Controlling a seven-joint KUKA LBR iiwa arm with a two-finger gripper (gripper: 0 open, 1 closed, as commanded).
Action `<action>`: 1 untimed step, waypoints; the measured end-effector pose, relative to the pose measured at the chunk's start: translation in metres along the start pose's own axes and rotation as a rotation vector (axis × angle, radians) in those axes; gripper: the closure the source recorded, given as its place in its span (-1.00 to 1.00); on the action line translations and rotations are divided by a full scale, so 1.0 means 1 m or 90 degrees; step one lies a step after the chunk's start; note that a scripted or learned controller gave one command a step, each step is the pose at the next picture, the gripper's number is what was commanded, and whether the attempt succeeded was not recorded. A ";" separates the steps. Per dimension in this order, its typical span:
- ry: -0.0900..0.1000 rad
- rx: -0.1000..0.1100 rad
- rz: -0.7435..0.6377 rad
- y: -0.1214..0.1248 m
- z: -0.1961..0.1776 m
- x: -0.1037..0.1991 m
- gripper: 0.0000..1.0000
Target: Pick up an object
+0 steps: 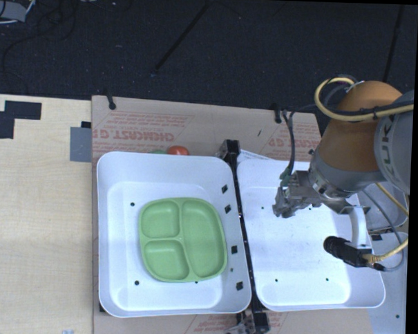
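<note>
Right bin (307, 292) first, nearest us, bare white floor. Gripper (285, 204) hangs over its upper left; how wide it's spread, can't tell, and nothing seen in its hold. Across the divider, green plate (183, 239) lies flat in left bin (115, 262), long axis tilted up-left, compartments up. Beyond the rim, something red (177, 151).

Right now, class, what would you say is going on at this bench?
A grey robot arm with an orange band reaches in from the right, and its gripper hangs over the right white bin, near that bin's upper left part. Nothing can be seen between its fingers, so no pick shows yet. The left white bin holds a green divided plate lying flat. A small red object sits just behind the left bin's far rim.
</note>
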State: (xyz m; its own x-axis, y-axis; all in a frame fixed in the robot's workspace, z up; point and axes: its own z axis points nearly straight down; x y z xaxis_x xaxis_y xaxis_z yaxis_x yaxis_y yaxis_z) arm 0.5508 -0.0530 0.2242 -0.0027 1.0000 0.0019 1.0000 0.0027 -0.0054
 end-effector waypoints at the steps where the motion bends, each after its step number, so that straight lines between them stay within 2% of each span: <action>1: 0.000 0.000 -0.001 -0.020 -0.008 0.045 1.00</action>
State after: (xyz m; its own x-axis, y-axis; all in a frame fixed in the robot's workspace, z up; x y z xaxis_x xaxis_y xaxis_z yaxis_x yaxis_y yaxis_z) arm 0.5307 -0.0076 0.2324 -0.0041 1.0000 0.0027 1.0000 0.0041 -0.0052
